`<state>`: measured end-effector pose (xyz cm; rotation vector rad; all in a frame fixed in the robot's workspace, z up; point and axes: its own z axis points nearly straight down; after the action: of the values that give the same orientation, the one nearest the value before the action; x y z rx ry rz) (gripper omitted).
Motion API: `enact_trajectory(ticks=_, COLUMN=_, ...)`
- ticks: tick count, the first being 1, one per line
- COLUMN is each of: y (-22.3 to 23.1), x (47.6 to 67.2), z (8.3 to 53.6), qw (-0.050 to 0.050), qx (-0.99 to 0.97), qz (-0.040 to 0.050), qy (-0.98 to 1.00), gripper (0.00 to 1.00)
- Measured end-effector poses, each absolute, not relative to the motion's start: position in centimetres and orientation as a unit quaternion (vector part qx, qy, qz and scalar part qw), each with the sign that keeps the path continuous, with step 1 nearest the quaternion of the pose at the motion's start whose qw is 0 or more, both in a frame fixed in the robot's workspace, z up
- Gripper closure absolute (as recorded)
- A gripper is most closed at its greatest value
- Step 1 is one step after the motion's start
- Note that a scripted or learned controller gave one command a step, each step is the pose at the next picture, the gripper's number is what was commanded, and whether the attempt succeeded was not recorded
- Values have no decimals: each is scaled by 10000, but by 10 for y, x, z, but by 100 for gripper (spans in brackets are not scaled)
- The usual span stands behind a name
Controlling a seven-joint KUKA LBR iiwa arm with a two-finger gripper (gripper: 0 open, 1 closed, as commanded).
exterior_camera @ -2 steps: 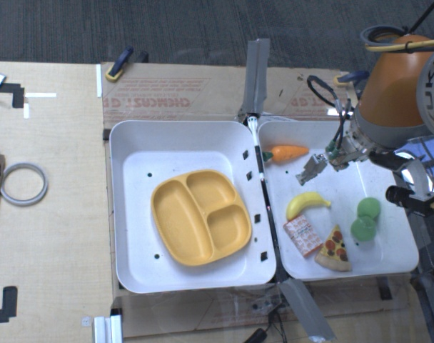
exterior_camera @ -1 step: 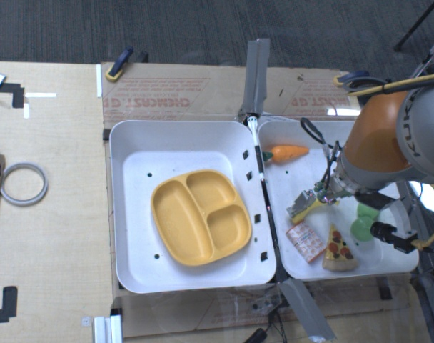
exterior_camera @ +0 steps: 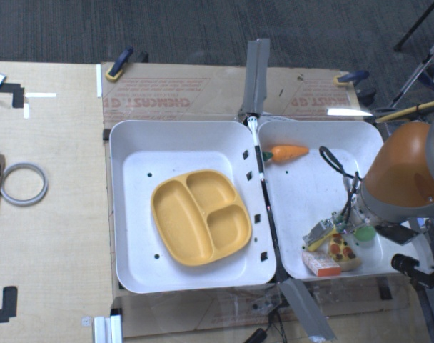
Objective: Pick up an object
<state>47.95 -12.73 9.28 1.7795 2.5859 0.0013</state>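
Over right bin [exterior_camera: 303, 181], arm [exterior_camera: 402, 170] bent down; claw [exterior_camera: 338, 227] grip unclear among toys.

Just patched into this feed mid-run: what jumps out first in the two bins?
The yellow divided plate lies alone in the left bin. In the right bin, the grey-and-orange arm bends over a small clutter of items near the front edge, its tool down among them. A toy carrot lies apart, at that bin's back left corner.
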Motion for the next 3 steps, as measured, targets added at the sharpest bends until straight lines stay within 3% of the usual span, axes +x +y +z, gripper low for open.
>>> enact_trajectory(ticks=1, y=-127, x=481, z=102, qw=25, qx=5676, qz=15, qy=8233, gripper=100)
enact_trajectory(ticks=2, y=-163, x=491, z=196, qw=7, qx=5931, qz=-5, qy=8051, gripper=100)
enact_trajectory(ticks=3, y=-104, x=528, z=214, qw=-4, qx=6482, qz=-10, qy=7615, gripper=100)
